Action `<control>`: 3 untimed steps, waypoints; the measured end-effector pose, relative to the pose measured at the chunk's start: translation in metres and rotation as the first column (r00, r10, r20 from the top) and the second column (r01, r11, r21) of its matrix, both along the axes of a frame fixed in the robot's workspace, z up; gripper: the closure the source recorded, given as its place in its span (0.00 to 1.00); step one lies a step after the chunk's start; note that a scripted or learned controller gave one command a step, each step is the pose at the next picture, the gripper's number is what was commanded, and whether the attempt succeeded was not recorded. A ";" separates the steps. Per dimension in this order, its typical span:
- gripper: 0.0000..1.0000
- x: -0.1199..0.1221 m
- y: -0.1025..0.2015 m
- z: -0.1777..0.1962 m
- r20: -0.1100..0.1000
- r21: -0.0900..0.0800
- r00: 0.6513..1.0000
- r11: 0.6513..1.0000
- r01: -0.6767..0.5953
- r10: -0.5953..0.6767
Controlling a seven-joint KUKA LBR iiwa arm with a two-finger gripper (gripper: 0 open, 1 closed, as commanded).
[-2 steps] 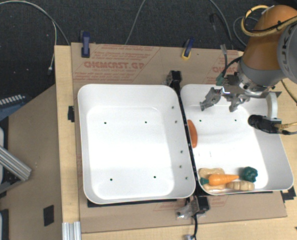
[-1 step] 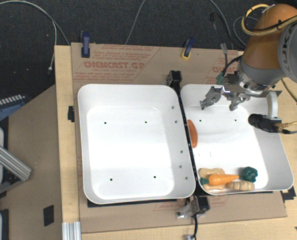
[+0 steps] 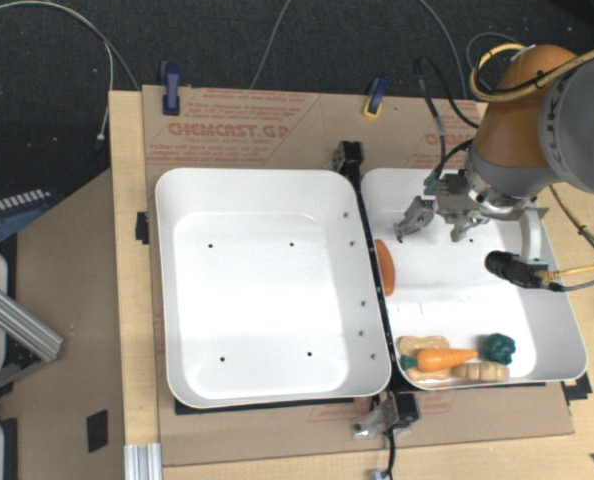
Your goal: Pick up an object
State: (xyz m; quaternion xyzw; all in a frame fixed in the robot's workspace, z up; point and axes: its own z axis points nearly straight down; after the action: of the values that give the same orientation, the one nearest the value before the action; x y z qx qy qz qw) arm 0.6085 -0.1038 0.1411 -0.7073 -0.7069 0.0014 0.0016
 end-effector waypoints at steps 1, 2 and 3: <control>0.00 -0.001 -0.001 -0.052 0.002 -0.001 1.000 1.000 0.001 -0.001; 1.00 0.001 0.000 -0.039 0.006 0.000 1.000 1.000 0.000 0.000; 1.00 0.008 0.001 0.022 0.009 -0.001 1.000 1.000 -0.001 0.001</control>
State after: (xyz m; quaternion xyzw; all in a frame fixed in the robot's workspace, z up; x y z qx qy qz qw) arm 0.6165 -0.1032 0.1632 -0.7069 -0.7073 -0.0017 -0.0020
